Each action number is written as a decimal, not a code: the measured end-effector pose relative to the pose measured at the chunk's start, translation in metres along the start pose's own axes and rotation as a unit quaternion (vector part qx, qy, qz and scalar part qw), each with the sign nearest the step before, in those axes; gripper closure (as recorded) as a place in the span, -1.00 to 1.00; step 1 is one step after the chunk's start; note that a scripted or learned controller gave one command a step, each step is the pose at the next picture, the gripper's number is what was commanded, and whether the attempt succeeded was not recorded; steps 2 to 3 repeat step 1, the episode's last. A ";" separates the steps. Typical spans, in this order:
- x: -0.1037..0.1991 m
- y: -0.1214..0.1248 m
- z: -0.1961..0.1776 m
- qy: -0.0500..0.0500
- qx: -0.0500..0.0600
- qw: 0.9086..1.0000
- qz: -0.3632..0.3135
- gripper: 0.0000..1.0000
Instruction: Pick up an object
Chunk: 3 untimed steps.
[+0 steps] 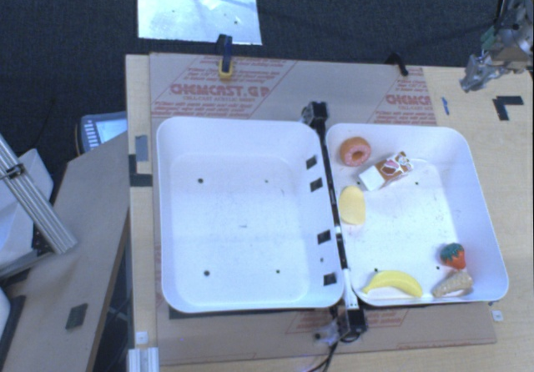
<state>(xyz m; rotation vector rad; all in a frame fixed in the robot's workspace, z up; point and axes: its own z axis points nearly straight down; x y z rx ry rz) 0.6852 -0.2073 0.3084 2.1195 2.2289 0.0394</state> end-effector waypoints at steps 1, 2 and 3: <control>0.000 0.002 -0.011 -0.001 -0.002 1.000 -0.001 1.00; 0.000 0.002 -0.011 -0.001 -0.002 1.000 -0.001 1.00; 0.000 0.002 -0.011 -0.001 -0.002 1.000 -0.001 1.00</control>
